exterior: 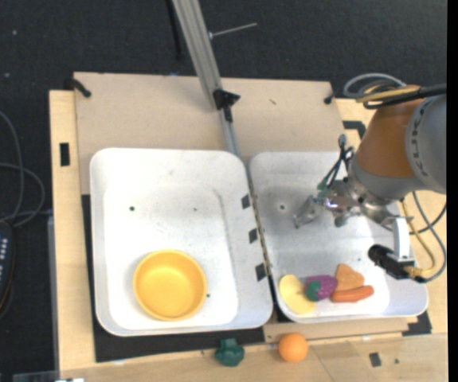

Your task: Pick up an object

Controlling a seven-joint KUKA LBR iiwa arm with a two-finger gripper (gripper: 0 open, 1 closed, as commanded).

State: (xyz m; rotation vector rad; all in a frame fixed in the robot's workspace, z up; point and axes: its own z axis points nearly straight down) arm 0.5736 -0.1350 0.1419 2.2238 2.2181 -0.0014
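arm: grey with orange band, reaching in from the right, sitting over the right bin
gripper: hovering over the bare middle of the right bin, fingers spreading apart, nothing between them
task things: lying bunched at the near edge of the right bin, well apart from the gripper
yellow piece: leftmost of the bunch, lying flat
purple piece: sitting just beside the yellow piece, small green piece touching it
orange wedge: lying behind the carrot
left bin: holding a yellow bowl upright near its front
bench: orange ball and dark green item resting on the front edge, outside both bins
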